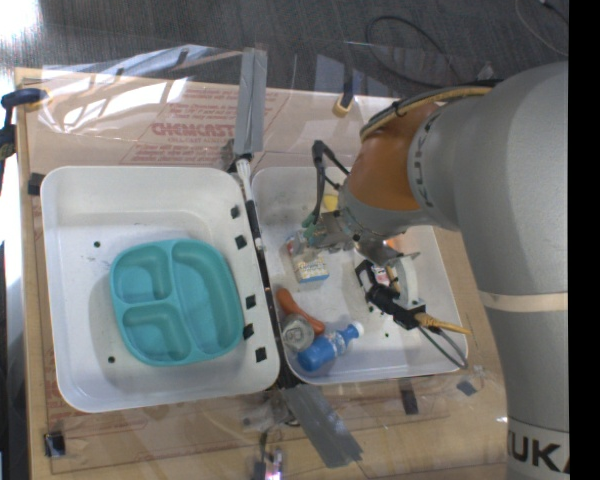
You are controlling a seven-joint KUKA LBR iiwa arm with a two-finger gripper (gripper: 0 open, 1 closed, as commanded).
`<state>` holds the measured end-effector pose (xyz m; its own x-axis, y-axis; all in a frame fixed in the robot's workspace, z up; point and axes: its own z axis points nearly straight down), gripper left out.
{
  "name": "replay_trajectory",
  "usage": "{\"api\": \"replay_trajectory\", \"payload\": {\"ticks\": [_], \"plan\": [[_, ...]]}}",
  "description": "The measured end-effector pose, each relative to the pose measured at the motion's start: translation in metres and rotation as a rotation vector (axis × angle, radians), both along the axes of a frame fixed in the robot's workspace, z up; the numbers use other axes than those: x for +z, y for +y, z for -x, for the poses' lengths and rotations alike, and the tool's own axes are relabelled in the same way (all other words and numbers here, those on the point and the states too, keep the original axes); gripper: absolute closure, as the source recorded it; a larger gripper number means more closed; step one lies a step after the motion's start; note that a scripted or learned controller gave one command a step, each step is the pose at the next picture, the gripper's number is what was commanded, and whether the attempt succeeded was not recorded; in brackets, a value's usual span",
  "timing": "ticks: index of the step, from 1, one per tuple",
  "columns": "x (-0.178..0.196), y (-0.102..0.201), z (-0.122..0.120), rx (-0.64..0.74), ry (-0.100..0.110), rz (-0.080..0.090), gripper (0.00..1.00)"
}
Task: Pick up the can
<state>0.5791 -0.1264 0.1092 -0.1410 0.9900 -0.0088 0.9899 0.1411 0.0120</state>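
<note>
The can (298, 335) lies near the front left corner of the right bin (435, 268), its silver end facing up. It sits between an orange carrot-like piece (302, 311) and a blue plastic bottle (331, 348). My gripper (318, 236) hangs over the middle left of the right bin, just above a small carton (309, 268). The can is well in front of the gripper and apart from it. The grey wrist with its orange band (385, 168) hides the bin's back part.
The left bin (70, 218) holds a teal divided plate (175, 301). A black ridge with clips (252, 268) separates the bins. Black cables and a bracket (390, 303) trail under the wrist, over the right bin's centre. A yellow item (330, 204) peeks out behind the gripper.
</note>
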Motion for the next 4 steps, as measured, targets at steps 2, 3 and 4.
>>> {"api": "replay_trajectory", "payload": {"ticks": [2, 3, 4], "plan": [[0.011, -0.006, -0.041, -0.168, 0.014, -0.008, 0.0], [-0.018, 0.001, -0.002, -0.236, 0.016, -0.008, 0.0], [-0.008, 0.001, -0.002, -0.234, 0.019, -0.009, 1.0]]}}
